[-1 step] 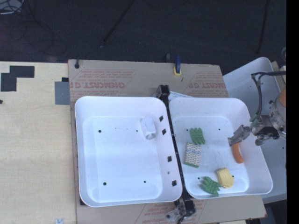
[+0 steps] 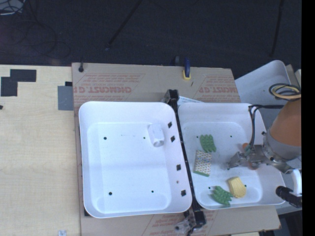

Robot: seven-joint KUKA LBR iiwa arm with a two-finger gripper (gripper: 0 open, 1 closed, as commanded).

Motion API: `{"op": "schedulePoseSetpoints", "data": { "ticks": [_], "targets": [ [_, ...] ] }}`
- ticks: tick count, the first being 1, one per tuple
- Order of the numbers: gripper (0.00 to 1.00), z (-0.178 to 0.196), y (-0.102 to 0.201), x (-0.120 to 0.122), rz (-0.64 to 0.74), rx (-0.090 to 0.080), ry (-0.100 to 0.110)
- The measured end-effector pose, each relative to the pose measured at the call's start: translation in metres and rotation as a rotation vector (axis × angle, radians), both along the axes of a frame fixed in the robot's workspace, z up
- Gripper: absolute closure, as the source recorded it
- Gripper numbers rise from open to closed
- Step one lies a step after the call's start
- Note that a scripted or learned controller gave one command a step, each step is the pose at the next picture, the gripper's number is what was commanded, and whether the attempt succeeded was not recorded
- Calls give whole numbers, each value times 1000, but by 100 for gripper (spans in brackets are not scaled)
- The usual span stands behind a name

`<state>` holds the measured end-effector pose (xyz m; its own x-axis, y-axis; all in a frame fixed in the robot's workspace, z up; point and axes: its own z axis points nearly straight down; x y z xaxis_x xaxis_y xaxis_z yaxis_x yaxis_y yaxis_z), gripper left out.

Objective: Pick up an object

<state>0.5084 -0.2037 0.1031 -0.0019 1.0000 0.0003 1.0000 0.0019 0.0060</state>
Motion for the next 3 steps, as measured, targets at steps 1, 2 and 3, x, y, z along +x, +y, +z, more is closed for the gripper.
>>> {"op": "schedulePoseSetpoints", "data": {
  "ticks": [1,2,3],
  "targets": [
    [0,59,-11,10,-3,0,7],
    [0,-16,-7,22,1,3,6],
    [0,44,33,64,-1,0,6]
  ]
}}
